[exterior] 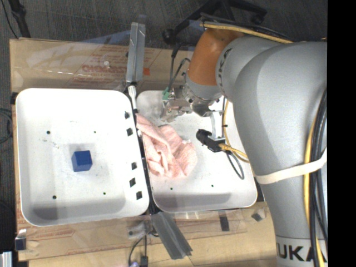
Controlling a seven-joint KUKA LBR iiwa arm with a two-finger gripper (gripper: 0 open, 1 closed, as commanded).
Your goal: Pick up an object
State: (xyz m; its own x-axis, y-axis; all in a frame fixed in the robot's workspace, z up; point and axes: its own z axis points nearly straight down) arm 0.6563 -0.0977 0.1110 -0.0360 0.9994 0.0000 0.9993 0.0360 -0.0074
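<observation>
A small blue cube (82, 160) sits in the left white bin (33, 110); a crumpled pink cloth (166, 149) lies in the right bin (236, 191). The gripper (171, 109) hovers at the cloth's upper edge, approaching; descent and closing seem next.

I see wide open floor in the left bin (33, 149), with just a small blue cube (82, 160) on it. In the right bin (222, 196), a crumpled pink cloth (167, 149) crowds the left side against the divider, and the arm (267, 93) overhangs the rest
</observation>
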